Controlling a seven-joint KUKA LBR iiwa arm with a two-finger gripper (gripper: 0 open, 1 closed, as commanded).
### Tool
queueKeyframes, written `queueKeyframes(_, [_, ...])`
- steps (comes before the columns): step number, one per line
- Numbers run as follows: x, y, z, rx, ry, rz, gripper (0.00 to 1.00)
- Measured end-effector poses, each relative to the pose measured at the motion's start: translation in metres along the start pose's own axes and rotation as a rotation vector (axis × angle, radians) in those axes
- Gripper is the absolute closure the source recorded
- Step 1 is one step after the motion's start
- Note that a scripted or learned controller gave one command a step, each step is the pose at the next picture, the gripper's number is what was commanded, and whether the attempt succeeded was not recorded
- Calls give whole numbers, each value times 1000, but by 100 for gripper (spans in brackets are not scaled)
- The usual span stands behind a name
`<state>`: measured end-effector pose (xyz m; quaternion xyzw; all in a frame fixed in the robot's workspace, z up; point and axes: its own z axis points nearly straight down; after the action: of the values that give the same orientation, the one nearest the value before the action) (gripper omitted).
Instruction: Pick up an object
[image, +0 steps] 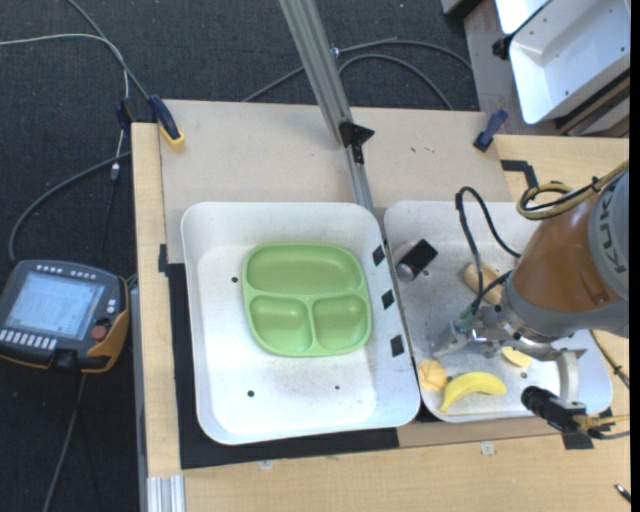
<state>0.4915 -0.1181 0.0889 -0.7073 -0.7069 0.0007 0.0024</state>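
My gripper (468, 338) is low inside the right bin (440, 225), under the grey wrist with its orange band (560, 265). A yellow banana (474, 387) lies just below it near the bin's front wall. To the banana's left sits a small yellow-orange piece (432, 375). A pale yellow piece (516, 355) peeks out beside the wrist. Behind the arm lies a tan object (479, 276), partly hidden. A black and grey cylinder (413, 259) rests at the bin's back left. The arm hides the gripper's tip.
The left bin (215, 330) holds a green divided plate (305, 298). A metal pole (330, 90) slants in from the top toward the gap between the bins. A black cable (470, 215) loops over the right bin. A teach pendant (60, 315) lies off the bench at left.
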Motion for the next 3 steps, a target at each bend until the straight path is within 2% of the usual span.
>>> queueKeyframes(1, [0, 1, -13, -4, 0, 0, 100])
queueKeyframes(3, [-3, 13, -107, -10, -4, -2, 100])
